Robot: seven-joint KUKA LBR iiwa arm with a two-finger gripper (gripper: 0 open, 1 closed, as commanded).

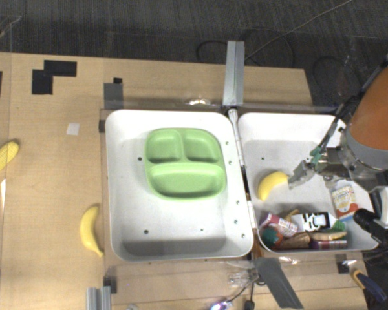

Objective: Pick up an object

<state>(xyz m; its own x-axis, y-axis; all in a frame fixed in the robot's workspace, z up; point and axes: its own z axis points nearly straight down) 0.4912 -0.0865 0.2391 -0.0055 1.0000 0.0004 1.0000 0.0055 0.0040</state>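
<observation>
While the pincer point(302, 174) hangs open, a lemon point(271, 185) lies just beside it.

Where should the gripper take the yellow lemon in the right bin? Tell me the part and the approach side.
Grip the lemon across its rounded middle, coming from above. It lies apart from the clutter, close to the right bin wall on the camera's left, so a side approach looks cramped.

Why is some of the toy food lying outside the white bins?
That does look odd: a banana and a corn cob lie on the bench left of the left bin, apart from the pile in the right bin. Why, the picture doesn't show.
</observation>
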